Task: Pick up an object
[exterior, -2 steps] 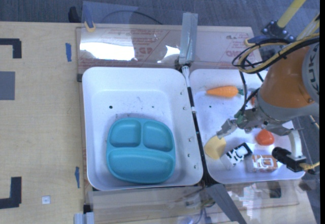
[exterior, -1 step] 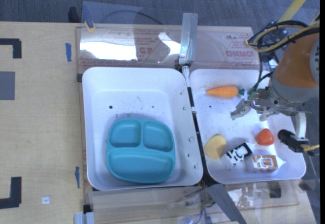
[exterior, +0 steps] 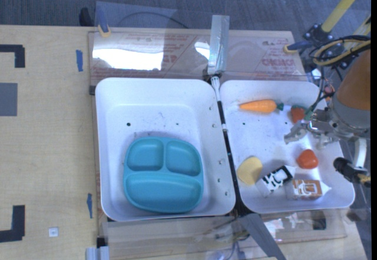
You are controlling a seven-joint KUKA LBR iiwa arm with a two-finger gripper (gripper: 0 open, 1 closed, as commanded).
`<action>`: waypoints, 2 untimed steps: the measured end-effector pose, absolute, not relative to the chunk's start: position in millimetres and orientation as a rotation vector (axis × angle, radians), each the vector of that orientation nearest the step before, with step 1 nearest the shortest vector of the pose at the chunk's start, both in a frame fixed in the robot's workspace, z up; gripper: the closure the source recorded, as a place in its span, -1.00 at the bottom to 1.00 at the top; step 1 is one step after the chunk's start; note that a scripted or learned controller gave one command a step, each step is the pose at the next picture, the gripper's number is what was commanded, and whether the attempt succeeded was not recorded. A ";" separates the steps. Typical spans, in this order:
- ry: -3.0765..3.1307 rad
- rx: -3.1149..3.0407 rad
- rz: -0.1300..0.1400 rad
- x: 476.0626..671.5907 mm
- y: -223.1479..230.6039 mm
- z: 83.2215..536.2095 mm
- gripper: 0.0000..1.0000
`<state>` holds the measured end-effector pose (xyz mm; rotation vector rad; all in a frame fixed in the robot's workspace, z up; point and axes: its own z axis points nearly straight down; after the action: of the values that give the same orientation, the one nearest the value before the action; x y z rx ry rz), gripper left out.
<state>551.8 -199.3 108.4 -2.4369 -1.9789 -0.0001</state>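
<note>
Nearest you in the right bin [exterior: 347, 197], the small orange-and-white carton [exterior: 307, 188] lies at five o'clock, the black-and-white toy [exterior: 275, 178] just beside it and the yellow piece [exterior: 249, 170] at seven. The orange-red ball [exterior: 307, 159] sits above the carton. Your gripper [exterior: 306, 130] hangs over the bin's three o'clock side, just above that ball; you cannot tell how wide it stands, and nothing is seen in its grasp. The arm [exterior: 352, 96] reaches in from three o'clock. Farther off, the toy carrot [exterior: 259, 107] lies at twelve. The left bin [exterior: 112, 111] holds a teal divided plate [exterior: 163, 175]
</note>
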 end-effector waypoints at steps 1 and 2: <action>-2.093 -2.336 -0.023 533.5 -201.6 89.3 -1.00; -2.096 -2.349 -0.012 532.7 -207.2 99.0 1.00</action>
<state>532.7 -207.2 99.0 -2.3495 -2.0957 -0.0124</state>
